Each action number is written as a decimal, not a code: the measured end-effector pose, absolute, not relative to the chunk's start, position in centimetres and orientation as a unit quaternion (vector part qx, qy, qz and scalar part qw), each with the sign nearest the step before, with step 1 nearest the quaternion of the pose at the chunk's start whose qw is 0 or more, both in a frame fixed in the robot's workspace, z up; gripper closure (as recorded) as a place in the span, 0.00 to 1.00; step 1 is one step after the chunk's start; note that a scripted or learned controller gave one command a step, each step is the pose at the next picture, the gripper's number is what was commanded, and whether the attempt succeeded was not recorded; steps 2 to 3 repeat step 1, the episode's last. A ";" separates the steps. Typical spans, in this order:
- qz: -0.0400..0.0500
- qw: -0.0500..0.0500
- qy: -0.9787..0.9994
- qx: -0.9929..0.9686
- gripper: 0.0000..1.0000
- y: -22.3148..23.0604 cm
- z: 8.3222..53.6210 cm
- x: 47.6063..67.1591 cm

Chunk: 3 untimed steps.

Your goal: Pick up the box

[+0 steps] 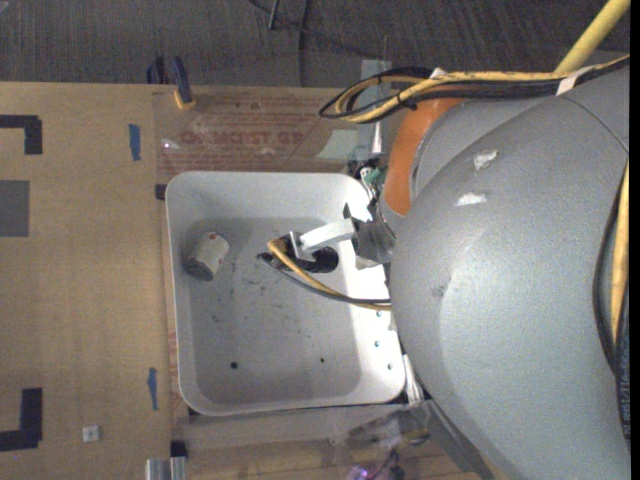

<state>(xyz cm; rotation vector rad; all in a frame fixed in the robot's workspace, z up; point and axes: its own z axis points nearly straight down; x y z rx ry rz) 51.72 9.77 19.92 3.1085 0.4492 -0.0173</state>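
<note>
The fingers' spread cannot be told. The box (207, 255) by the bin's (260, 179) left edge seems light, stiff; pinch opposite sides.

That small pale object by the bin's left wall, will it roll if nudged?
The small pale object looks rounded, so it may roll. It is small beside the white bin, so probably light. The floor looks smooth, so it may slide.

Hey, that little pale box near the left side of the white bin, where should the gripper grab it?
Grip the box across its narrow middle, coming straight down from above. It lies at a slant on the bin floor, clear of the walls, so both long flanks look free.
</note>
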 end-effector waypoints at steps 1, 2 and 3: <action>0.001 -0.001 0.209 0.978 0.00 17.6 8.8 48.2; 0.001 -0.001 0.209 0.978 0.00 17.6 8.8 48.2; 0.001 -0.001 0.209 0.978 0.00 17.6 8.8 48.2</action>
